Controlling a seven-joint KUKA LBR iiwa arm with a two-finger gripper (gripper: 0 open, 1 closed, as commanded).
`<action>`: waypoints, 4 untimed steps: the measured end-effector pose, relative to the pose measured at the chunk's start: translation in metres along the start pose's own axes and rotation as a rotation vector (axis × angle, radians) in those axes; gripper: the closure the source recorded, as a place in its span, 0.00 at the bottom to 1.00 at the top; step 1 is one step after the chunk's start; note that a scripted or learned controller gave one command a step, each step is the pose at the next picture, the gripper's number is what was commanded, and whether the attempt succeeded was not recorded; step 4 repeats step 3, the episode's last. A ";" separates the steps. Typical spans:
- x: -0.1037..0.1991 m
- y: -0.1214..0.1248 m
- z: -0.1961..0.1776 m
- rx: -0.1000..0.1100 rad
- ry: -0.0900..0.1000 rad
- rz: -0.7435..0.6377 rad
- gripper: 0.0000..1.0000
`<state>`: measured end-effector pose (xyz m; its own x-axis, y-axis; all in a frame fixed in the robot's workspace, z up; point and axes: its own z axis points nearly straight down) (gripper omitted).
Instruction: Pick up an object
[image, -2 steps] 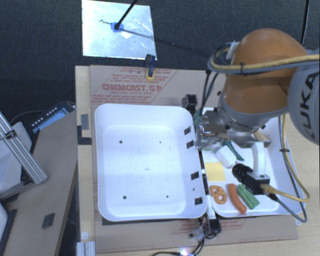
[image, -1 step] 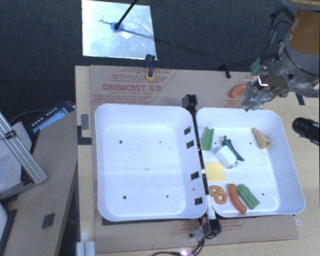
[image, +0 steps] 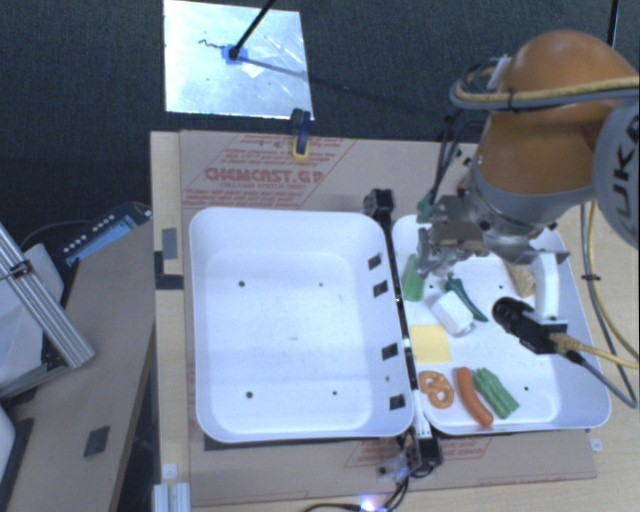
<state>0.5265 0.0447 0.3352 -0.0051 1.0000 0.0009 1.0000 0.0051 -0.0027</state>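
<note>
Right bin (image: 575, 395) holds all the loose objects. None is between the fingers, so no picked item can be named. Candidates: a yellow flat square (image: 431, 343) like a cheese slice, lying near the bin's left wall; a pretzel (image: 436, 388), tan and looped, just below the yellow square; an orange carrot-like stick (image: 473, 396) beside the pretzel, slanted; a green ridged piece (image: 496, 391) touching or just beside the orange stick on its right. A small white block (image: 451, 317) sits above the yellow square, with a teal handle-like thing (image: 466, 299) touching it or overlapping it, hard to tell which. A green pod-shaped item (image: 411, 279) lies along the left wall of the right bin, upper end hidden under the gripper. A white curved piece (image: 547, 283) and a tan item (image: 520, 275) lie farther right, partly covered by the arm.

Gripper (image: 436, 262) hangs over the upper left part of the right bin, near the green pod. The grey wrist and orange band (image: 545, 100) block the fingertips; pincer state cannot be told. A black cylinder (image: 520, 322) with a yellow cable sticks out below the wrist, over the bin.

Left bin (image: 290, 320) sits beside it, rims touching at a black clip strip (image: 392, 310). Cardboard sheet (image: 265, 165) lies under both bins, print partly legible.
</note>
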 end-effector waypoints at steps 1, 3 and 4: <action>0.044 0.080 -0.027 -0.013 0.000 -0.002 1.00; 0.078 -0.038 -0.188 0.000 0.001 -0.004 1.00; 0.078 -0.038 -0.188 0.000 0.001 -0.004 1.00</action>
